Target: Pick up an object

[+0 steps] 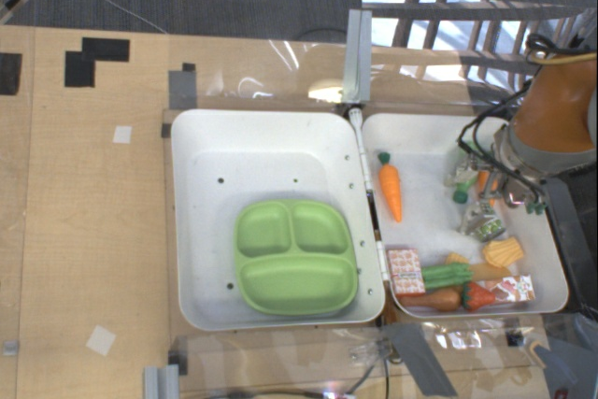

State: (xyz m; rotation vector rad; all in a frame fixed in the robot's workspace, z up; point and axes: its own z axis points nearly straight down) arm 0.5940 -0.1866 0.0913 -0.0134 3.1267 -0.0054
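Note:
Toy foods lie in the right bin. An orange carrot with a green top rests near its left wall. Along the front edge sit a small printed box, a green vegetable, a brown sausage, a red piece and a flat carton. A yellow-orange piece lies by the right wall. My gripper hangs low over the bin's right half, above a small greenish item. Cables and the wrist hide what is under it.
The left bin holds a green divided plate. A metal post stands behind the seam between the bins. The arm's orange band covers the right bin's far right corner.

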